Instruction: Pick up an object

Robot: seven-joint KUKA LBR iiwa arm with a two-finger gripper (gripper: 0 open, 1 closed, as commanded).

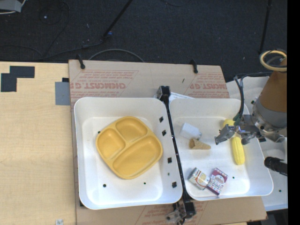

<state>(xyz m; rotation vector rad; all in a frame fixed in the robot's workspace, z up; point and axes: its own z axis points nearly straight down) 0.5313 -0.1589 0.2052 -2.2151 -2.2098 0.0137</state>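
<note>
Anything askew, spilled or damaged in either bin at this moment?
Nothing stands out. The yellow divided plate lies flat in the left bin. The corn cob, small packets and other bits lie loose in the right bin, near the gripper.

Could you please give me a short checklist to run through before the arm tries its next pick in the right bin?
1. Pincer over the right white bin: ok.
2. Nothing held between its fingers: ok.
3. Long yellow corn-shaped toy lying just beside the pincer, unobstructed: ok.
4. Small tan wedge-shaped piece apart from the pale grey block: cannot tell, they look touching.
5. Two small printed packets clear of the bin wall: ok.
6. Yellow three-compartment plastic tray away in the left bin: ok.
</note>
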